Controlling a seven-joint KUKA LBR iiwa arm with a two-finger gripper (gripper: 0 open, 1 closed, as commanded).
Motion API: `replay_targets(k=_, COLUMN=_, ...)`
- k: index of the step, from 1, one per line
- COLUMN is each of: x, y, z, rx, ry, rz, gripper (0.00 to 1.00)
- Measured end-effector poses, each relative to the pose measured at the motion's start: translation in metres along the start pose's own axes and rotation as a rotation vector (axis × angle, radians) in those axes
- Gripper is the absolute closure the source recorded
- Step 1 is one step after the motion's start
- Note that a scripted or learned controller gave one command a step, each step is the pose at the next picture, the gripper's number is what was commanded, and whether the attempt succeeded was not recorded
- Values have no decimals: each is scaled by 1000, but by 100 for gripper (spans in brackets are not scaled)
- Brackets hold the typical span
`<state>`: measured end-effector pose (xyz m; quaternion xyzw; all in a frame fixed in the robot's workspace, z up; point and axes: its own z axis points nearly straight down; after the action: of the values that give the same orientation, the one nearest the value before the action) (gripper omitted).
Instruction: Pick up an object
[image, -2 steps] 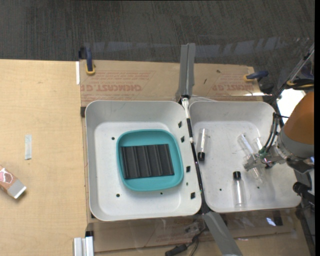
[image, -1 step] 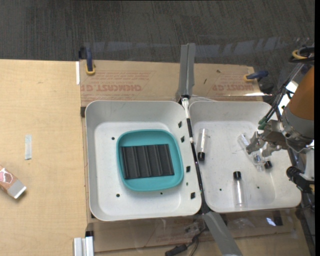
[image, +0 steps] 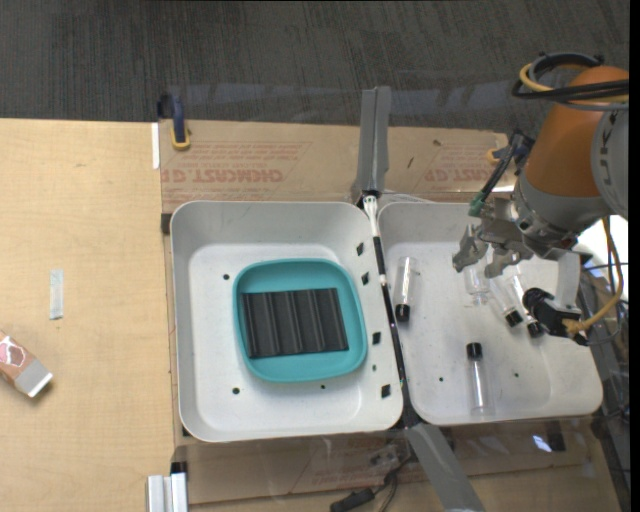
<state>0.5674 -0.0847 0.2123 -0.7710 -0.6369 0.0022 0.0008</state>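
Observation:
My gripper (image: 480, 268) hangs over the upper right part of the right bin (image: 560, 395), its fingers apart and nothing visibly held between them. Just below and right of it lies a clear tube with a black cap (image: 514, 305). A second clear tube (image: 403, 290) lies along the right bin's left wall, black cap toward the front. A third clear tube (image: 477, 380) rests near the bin's front, cap pointing back. In the left bin (image: 200, 300) sits a teal dish (image: 298, 320) with a dark ribbed insert.
A metal divider (image: 374, 140) rises between the bins at the back. Cardboard (image: 260, 165) lies behind the bins. On the wooden bench at left are a small grey strip (image: 56, 295) and a red-and-white object (image: 22, 367).

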Motion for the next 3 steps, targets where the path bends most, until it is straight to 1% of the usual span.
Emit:
replay_targets(k=1, x=-10, y=42, z=-11, rx=-1, ry=0, rz=11, gripper=100)
replay_targets(k=2, x=15, y=69, z=-12, rx=-2, ry=0, rz=75, gripper=100)
replay_targets(k=3, x=37, y=86, z=-16, rx=-1, ry=0, rz=151, gripper=100)
